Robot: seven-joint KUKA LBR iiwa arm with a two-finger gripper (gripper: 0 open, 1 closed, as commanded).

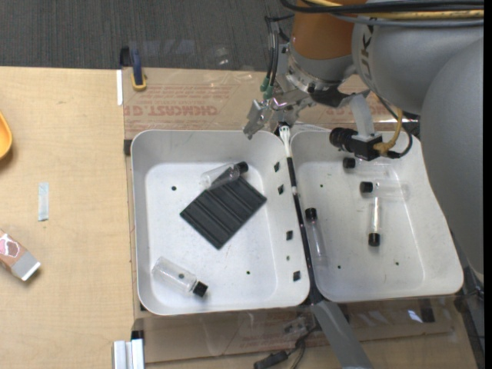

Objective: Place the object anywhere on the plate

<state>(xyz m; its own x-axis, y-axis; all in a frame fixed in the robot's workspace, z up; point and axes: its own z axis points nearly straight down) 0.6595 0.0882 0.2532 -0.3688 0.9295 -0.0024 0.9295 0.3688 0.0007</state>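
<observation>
A black ribbed plate [223, 208] lies flat in the middle of the left bin [146, 229]. A clear vial with a black cap [225, 175] rests at the plate's far edge, its cap end touching the plate. A second clear vial [178, 277] lies near the left bin's front left corner. My gripper [268, 126] hangs above the back rim where the two bins meet, behind and to the right of the plate. It is open, with nothing between its fingers.
The right bin [430, 267] holds a vial [374, 221] in its middle, a small one [367, 185] behind it, and another [311, 233] along the divider. A cardboard sheet [184, 102] lies behind the bins. Small items sit on the wooden bench [61, 129] at left.
</observation>
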